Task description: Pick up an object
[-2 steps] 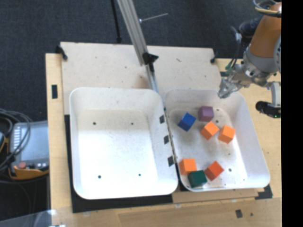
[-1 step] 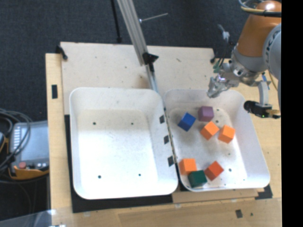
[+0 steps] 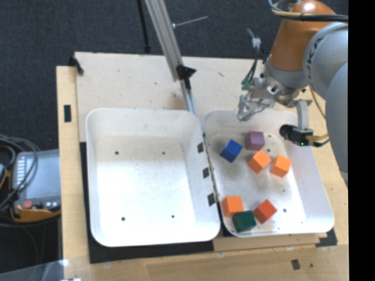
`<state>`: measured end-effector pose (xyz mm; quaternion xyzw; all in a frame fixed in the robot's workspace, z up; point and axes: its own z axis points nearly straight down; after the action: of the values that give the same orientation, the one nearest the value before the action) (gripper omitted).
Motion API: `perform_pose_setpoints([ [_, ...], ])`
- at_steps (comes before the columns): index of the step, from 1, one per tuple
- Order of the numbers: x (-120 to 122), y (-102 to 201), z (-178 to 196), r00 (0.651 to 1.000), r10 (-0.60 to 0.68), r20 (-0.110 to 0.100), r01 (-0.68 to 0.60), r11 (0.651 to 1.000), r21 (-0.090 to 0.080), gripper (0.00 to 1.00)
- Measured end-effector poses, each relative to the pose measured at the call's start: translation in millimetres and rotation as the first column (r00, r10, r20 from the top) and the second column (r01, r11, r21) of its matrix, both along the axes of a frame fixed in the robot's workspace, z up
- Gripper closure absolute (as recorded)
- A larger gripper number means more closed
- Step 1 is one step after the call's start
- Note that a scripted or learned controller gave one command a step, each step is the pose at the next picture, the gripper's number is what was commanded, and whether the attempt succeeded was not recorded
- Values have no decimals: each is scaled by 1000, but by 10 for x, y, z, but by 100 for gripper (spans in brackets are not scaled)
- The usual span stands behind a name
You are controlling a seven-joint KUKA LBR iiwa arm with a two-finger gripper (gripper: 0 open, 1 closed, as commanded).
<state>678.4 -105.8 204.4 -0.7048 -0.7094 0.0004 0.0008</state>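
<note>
The right bin [image 3: 304, 212] holds several cubes. A blue cube [image 3: 231, 150] lies left of a purple cube [image 3: 255, 140]. Two orange cubes [image 3: 259, 161] [image 3: 280, 165] sit just below the purple one. Near the front edge are an orange cube [image 3: 233, 205], a dark green cube [image 3: 244, 220] and a red-orange cube [image 3: 265, 210]. My gripper [image 3: 245, 115] hangs over the bin's back edge, above and a little left of the purple cube, with its fingers close together and nothing between them.
The left bin [image 3: 99, 127] lies beside the right one. A slanted metal rail [image 3: 167, 34] rises behind the bins. A grey device [image 3: 32, 183] with cables sits off the bench at the left.
</note>
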Motion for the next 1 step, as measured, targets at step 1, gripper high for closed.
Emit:
perform_pose_setpoints([
  [1, -71, 443, 37, 1000, 0, 0, 0, 1000, 1, 100],
])
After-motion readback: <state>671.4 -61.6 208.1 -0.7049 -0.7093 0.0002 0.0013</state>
